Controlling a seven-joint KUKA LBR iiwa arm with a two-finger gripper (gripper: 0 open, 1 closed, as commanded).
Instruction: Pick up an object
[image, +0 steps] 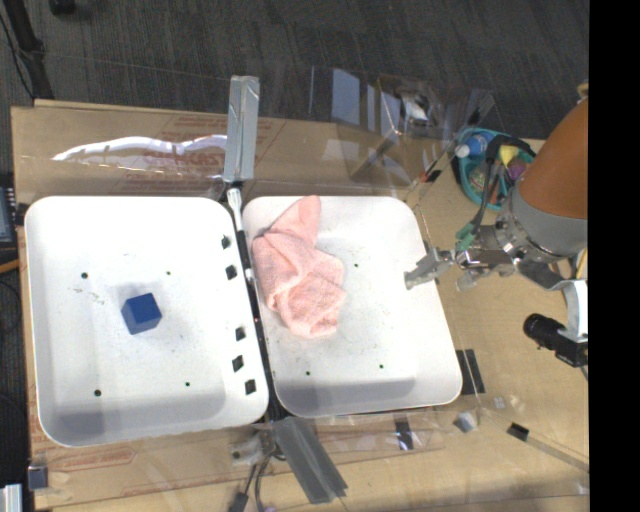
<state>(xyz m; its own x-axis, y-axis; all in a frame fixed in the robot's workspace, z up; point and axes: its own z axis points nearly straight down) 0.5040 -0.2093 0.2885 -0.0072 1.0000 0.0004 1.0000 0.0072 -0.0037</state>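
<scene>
Over at the right edge of the right bin (440, 350): gripper (428, 272), poised above the rim, nothing between the fingers; open or shut, cannot tell. Well apart from the pink cloth (298, 270), crumpled in the left half of that bin, up against the divider. Off in the left bin (60, 400): blue cube (142, 312), alone, left of centre. Behind the gripper, arm (555, 180), grey with orange above.

Grey arm (545, 215) low at right — wrist tilted leftward
</scene>
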